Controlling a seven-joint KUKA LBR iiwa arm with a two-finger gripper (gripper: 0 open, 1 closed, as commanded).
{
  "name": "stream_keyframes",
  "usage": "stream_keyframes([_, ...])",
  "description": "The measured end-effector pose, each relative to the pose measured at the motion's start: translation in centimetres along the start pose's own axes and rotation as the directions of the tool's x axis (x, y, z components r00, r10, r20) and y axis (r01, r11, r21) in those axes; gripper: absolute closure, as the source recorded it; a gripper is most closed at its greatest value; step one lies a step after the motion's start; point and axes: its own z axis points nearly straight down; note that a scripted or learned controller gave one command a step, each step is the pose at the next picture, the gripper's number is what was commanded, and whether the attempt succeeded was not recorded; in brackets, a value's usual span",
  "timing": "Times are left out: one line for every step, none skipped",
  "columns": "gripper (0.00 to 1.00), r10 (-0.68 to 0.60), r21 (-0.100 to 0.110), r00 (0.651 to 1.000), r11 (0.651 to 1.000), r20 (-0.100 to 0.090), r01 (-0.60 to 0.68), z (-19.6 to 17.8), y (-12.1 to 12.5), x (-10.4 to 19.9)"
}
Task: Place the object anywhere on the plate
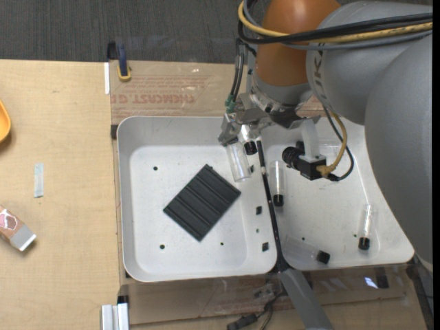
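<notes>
A black ribbed plate [202,202] lies flat and turned at an angle in the middle of the left bin [137,253]. My gripper [238,140] hangs over that bin's upper right corner, just right of and above the plate. It is shut on a clear tube [240,165] with a black cap, which sticks out below the fingers. The tube looks larger than the ones lying in the right bin, so it is off the floor. Its lower end is close to the plate's upper right corner without touching it.
The right bin [385,253] holds two more clear tubes with black caps, one [277,181] beside the divider and one [364,227] at the right, plus a small black piece [322,256]. On the wooden bench to the left lie a few small items [17,231].
</notes>
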Motion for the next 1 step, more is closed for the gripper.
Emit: stream_keyframes([1.00,-0.190,0.002,0.982,0.982,-0.002,0.190,3.40,-0.54,-3.56])
